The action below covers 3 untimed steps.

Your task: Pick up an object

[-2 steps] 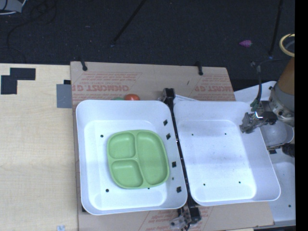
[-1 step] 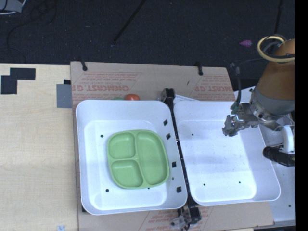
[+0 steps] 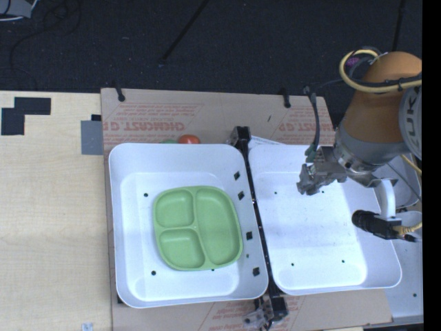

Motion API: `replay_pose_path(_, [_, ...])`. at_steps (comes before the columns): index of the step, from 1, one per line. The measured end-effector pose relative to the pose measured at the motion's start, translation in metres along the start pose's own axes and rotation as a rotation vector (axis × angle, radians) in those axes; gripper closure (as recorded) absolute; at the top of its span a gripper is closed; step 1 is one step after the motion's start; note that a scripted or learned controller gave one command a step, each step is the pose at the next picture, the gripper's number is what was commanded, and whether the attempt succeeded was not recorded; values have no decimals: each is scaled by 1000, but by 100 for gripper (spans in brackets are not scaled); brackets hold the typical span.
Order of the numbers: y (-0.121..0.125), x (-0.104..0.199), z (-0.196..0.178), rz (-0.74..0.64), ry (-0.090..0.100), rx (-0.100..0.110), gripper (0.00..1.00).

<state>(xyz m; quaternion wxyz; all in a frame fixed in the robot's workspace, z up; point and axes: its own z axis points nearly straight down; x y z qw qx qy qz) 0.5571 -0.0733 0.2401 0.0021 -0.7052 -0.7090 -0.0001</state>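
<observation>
The claw (image 3: 311,183) is seen right of the frame's centre, set over the upper left part of the right bin (image 3: 313,257). Whether it is released or clenched cannot be told from this angle, nor whether the bin's floor is touched. It is carried by the grey arm (image 3: 368,147), which is brought in from the right edge, with its orange band (image 3: 379,95) seen at the upper right.

The green plate (image 3: 198,226), divided into three compartments, is laid flat in the middle of the left bin (image 3: 127,181), lower left of centre. It is kept well apart from the claw, with the two bins' meeting rims between them.

A small orange thing (image 3: 189,140) is partly hidden behind the left bin's upper rim. Both bins are borne by a cardboard sheet (image 3: 172,116) printed with red lettering. The pale wooden bench top (image 3: 48,212) is seen at the left of the frame.
</observation>
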Motion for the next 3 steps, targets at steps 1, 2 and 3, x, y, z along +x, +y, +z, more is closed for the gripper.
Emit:
replay_pose_path(1, [-6,44,-3,1,0,2,100])
replay_pose_path(2, [-9,97,-9,0,-1,0,100])
replay_pose_path(3, [-18,144,-11,1,-1,2,100])
